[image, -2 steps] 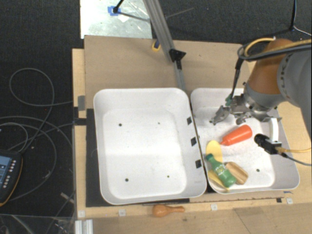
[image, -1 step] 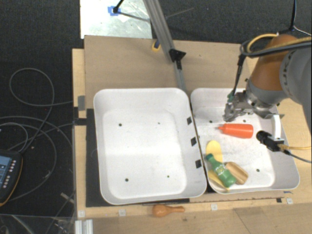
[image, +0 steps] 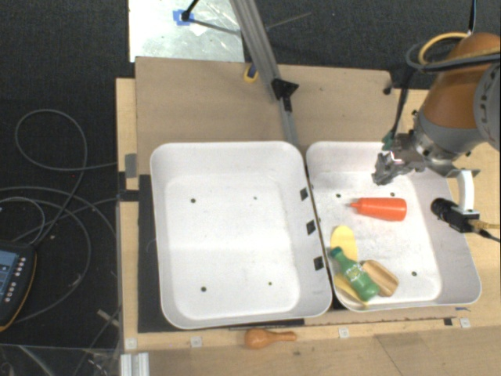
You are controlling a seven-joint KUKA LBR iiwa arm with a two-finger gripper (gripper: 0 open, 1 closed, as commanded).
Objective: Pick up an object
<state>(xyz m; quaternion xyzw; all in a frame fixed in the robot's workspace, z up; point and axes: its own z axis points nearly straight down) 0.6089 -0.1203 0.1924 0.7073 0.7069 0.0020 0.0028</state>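
Presently the task stands unfinished: nothing is seen between the fingers of the gripper, which hangs over the far part of the right bin, near that bin's far right corner and apart from every object in it. Whether its jaws are apart or together cannot be told at this slant and size. Candidate objects all lie in the right bin. An orange carrot-shaped toy rests about mid-bin, nearest the gripper and just toward the near side of it. A yellow piece, a green bottle and a tan bread-like item are bunched at the near left corner, touching or overlapping one another. The left bin holds no objects. A small brown item lies on the bench outside the bins, at the near edge. In my judgement descent, closure and lift all remain to be done.
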